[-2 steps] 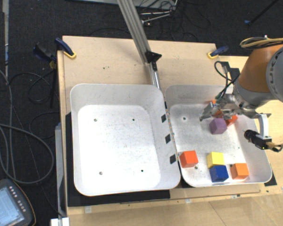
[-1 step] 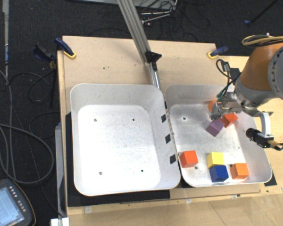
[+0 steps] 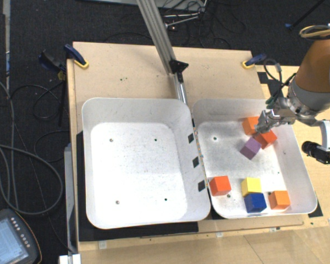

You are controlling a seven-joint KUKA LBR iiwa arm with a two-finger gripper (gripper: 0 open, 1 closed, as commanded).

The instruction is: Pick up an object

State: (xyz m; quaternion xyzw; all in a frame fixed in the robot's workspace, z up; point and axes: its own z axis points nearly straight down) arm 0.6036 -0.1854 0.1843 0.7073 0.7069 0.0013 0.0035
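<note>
My gripper (image 3: pixel 265 124) hangs low over the upper part of the right bin (image 3: pixel 231 128), reaching in from the right. It sits directly above an orange block (image 3: pixel 249 125) and a red block (image 3: pixel 269 138), partly covering both. A purple block (image 3: pixel 251 148) lies tilted just below and left of the red one. Whether any block is in the gripper's grasp is hidden by the wrist.
Along the right bin's near edge sit an orange block (image 3: pixel 220 185), a yellow block (image 3: pixel 252 185), a blue block (image 3: pixel 255 202) and another orange block (image 3: pixel 279 199). The left bin (image 3: pixel 135 158) stands beside it. A metal pole (image 3: pixel 159 32) slants over the bench's back.
</note>
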